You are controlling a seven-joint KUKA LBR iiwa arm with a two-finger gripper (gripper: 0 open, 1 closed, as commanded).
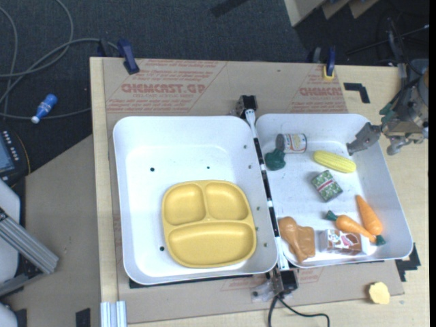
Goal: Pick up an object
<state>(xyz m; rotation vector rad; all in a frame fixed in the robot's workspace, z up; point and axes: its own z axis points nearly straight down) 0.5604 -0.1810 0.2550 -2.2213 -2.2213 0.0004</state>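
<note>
1. Camera view: we see the gripper (376, 140) at the far-right corner of the right bin (400, 218), hovering over the rim. Fingers look spread, nothing between them, so we read it as released and empty.
2. Candidate objects all sit in the right bin: yellow corn (334, 161) near the far edge, closest to the gripper; small can (296, 142) at the far edge beside the green toy (275, 159) by the left wall; green box (327, 185) mid-bin; two carrots (362, 222) along the right wall; brown toy (298, 238) and a printed packet (344, 240) at the near edge.
3. Left bin (129, 182) carries a yellow divided plate (208, 223) toward its near edge. Not a likely target from where the arm is.
4. A yellow lump (379, 293) lies on the bench off the near-right corner, outside both bins. A blue item (45, 107) is on the floor, far left.
5. We judge no pick has been made yet; the corn is the nearest option.
6. Risks as we see them:
   - The corn is rounded and could roll or squirt out if the fingers close off-axis.
   - A descent this close to the rim could clip the bin wall.
   - The carrots touch or overlap, so a grasp could grab both or neither.
   - The packet lies flat, so the fingers may scrape the bin floor and miss.
</note>
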